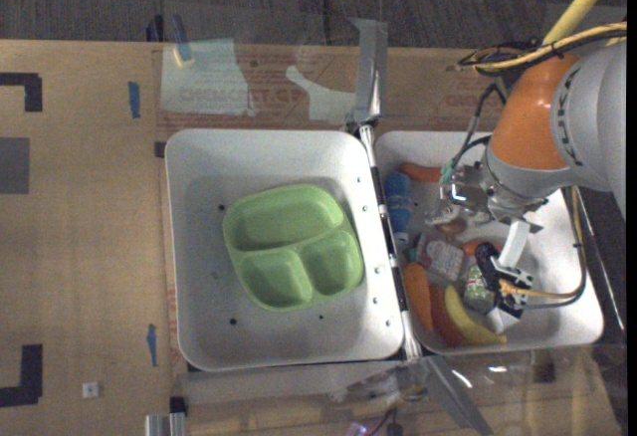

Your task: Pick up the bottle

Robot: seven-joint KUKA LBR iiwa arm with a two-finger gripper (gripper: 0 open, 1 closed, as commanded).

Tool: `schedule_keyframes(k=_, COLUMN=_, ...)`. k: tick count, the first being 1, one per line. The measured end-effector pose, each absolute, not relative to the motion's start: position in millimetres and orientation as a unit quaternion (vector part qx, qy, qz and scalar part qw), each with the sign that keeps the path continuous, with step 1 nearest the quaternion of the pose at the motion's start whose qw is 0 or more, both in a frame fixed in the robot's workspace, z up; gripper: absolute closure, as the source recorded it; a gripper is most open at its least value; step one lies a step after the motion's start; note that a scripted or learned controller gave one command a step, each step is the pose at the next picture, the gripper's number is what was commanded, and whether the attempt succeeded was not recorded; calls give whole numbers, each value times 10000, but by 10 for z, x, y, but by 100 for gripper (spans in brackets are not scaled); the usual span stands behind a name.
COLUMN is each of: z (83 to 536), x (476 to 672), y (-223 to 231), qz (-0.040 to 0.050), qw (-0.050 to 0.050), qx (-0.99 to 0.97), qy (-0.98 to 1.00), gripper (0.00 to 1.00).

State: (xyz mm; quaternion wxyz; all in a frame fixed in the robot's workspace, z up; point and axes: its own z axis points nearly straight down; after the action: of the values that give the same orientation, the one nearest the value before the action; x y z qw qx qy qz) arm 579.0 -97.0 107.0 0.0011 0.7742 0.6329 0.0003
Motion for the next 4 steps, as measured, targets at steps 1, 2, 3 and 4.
schedule_keyframes(k=1, z=1845, x=5944, y=63, qz=-1, qw=-1, qx=8304, qy=5571, gripper=100)
schedule_keyframes(k=2, z=2022, x=5026, y=201, qz=-23, qw=-22, qx=8883, qy=4593, gripper=100)
schedule_keyframes(k=3, z=2402, x=5130, y=682, qz=-7, qw=-3, qx=8850, qy=4656, gripper=100)
schedule_keyframes(k=4, z=2609, x=5556, y=713, qz=-10, qw=2, qx=9096, qy=4155, gripper=100)
